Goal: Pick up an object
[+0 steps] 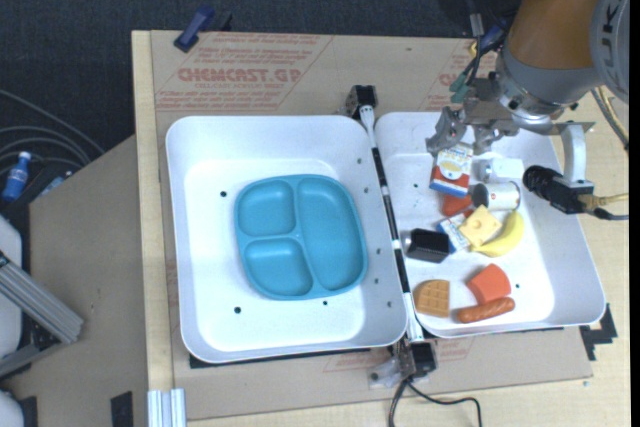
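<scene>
My gripper (pixel 463 143) hangs over the back of the right bin (pixel 570 300), open, with nothing between its fingers. Just below it lies a red and white carton (pixel 451 178). Toward the front from there are a white cylinder (pixel 500 196), a yellow cheese wedge (pixel 480 226), a banana (pixel 512 233) and a small blue-and-white packet (pixel 456 233). A black block (pixel 428 245) rests by the bin's left wall. At the front lie a round waffle (pixel 432 297), a red cup-like piece (pixel 490 281) and a sausage (pixel 487 311).
The left bin (pixel 200 165) holds a blue divided plate (pixel 298 236). A ridge with black clamps (pixel 362 101) separates the two bins. The arm's grey and orange body (pixel 560 15) looms over the right bin's back right corner.
</scene>
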`<move>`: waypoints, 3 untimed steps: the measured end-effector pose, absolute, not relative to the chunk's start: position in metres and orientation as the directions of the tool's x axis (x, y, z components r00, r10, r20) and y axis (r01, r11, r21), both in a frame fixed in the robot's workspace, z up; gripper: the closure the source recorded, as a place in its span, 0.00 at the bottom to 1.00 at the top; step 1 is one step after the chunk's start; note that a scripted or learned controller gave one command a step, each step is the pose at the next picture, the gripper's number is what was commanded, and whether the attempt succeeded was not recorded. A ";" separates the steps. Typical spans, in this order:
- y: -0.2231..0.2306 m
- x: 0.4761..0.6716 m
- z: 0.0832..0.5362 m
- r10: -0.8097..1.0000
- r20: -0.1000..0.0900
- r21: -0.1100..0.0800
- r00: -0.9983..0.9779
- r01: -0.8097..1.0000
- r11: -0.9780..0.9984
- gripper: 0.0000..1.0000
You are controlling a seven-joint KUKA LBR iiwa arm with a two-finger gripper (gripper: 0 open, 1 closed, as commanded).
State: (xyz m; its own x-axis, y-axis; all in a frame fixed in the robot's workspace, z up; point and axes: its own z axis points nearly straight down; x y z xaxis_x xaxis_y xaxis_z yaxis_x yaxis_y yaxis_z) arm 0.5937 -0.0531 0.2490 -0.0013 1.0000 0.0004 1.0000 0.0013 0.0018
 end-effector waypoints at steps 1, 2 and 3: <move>-0.052 0.581 0.266 1.000 0.000 0.001 -0.001 1.000 0.001 1.00; 0.007 0.556 0.258 1.000 0.001 -0.003 -0.001 1.000 0.001 1.00; -0.030 0.574 0.254 1.000 -0.001 0.001 0.001 1.000 -0.001 1.00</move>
